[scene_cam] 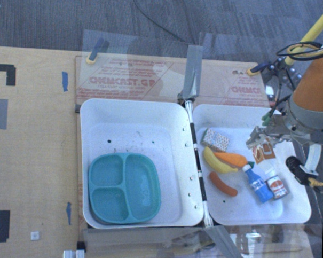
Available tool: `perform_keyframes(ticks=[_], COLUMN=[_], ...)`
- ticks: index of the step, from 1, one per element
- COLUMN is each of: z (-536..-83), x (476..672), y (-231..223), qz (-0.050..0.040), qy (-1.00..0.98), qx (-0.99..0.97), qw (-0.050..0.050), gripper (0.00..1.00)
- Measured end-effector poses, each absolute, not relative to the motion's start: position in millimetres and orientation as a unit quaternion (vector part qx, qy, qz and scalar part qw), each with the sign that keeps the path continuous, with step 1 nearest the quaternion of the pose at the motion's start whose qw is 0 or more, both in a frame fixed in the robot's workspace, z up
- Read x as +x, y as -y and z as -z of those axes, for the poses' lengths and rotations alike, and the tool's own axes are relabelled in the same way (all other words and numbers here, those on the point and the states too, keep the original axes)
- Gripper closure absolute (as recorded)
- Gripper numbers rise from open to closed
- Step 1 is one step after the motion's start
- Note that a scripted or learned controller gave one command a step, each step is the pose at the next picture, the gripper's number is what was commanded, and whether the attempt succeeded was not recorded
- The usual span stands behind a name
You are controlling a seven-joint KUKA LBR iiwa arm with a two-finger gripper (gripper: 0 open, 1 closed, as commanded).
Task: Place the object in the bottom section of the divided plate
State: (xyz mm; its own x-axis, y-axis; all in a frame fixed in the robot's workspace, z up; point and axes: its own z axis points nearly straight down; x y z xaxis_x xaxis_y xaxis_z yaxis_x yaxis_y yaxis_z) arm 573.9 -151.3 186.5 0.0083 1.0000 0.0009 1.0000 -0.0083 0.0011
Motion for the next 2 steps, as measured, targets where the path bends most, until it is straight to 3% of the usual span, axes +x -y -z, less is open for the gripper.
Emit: perform_keyframes(ticks=[1,2], z=[-189.0,-185.0], x=[574.8,552.1], y=[93.2,32.8], qz=[0.0001,0.0000], qy=[-0.750,-0.805], qx=[0.661,0.593], qw=[-0.001,-0.001], gripper=[1.00,1.00])
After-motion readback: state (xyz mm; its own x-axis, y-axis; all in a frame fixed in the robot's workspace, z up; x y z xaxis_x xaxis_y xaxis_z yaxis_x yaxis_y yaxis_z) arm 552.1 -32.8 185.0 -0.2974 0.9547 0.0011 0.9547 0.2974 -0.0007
